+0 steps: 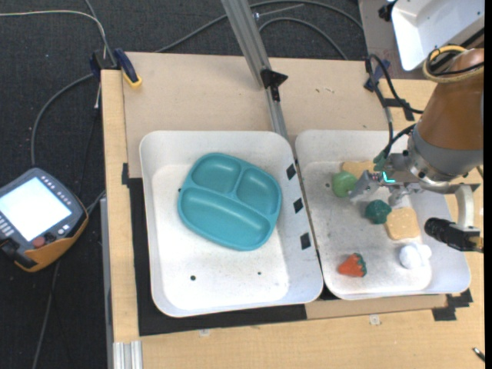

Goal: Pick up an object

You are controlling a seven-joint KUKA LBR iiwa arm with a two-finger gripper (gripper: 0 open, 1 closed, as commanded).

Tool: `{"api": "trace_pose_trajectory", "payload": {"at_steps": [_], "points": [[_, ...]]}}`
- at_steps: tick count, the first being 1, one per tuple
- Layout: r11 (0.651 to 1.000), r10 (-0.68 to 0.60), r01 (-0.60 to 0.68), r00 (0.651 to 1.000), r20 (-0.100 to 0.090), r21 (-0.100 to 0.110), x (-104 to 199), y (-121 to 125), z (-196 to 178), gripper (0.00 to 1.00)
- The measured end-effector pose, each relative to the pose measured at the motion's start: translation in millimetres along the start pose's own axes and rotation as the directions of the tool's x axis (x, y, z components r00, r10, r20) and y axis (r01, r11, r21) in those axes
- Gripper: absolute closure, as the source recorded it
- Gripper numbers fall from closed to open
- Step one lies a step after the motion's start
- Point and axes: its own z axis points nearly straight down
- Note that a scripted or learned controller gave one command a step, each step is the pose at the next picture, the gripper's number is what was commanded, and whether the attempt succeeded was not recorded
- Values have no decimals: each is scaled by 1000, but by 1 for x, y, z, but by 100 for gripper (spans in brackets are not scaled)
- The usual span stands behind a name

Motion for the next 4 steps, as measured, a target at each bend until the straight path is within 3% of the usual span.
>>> {"api": "trace_pose_trajectory", "payload": {"at_steps": [1,3,4], "points": [[1000,0,0,1000,0,0,0,0,0,0],[1000,0,0,1000,-1,5,9,15,104,0],[1000,1,-1,1000,1,-5,9,17,108,0]]}}
